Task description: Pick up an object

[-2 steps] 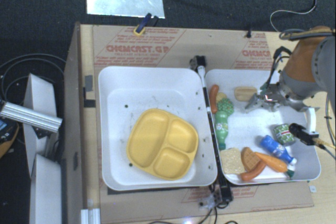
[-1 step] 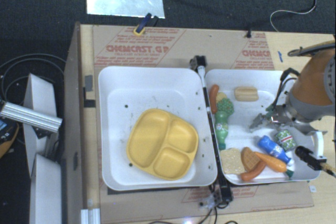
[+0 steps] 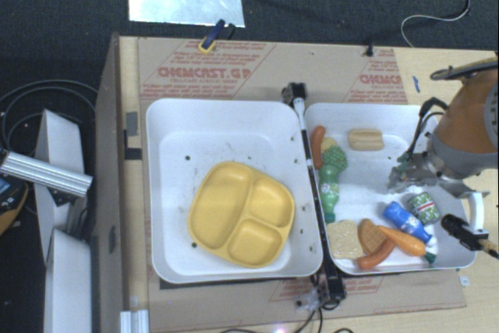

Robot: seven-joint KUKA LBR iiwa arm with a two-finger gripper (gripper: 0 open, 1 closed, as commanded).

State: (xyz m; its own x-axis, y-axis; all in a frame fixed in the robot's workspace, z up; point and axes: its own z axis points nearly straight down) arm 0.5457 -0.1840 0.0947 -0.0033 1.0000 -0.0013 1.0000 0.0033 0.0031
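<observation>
Cardboard-covered worktop (image 3: 234,62); approach step is being made: claw (image 3: 407,177), opening indiscernible, is being positioned in right bin (image 3: 373,118) beside green can (image 3: 425,206); descent needed next.

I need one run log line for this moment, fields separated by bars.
gripper: low in right bin | nearest: green can, blue bottle | grasp: none seen | left bin: yellow tray

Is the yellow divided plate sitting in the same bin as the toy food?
No, the yellow divided plate lies alone in the left bin, while the toy food sits in the right bin.
</observation>
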